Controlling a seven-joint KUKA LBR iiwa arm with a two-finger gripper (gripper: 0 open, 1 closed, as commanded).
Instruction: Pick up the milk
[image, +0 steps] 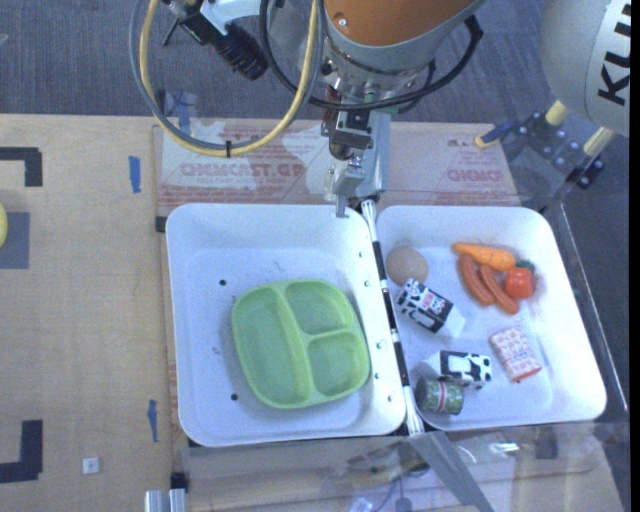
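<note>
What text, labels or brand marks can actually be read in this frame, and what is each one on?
"KU": large black letters on the white arm housing, cut off at the frame edge.
Red print on the cardboard behind the bins: blurred, not readable.
Pink carton: has print, too small to read.
Two cow-patterned milk cartons: black-and-white patches, no legible words.
Can: label too small to read.

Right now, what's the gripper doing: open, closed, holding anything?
Gripper: above the bins' far edge, holding nothing; open or closed cannot be told.
</note>
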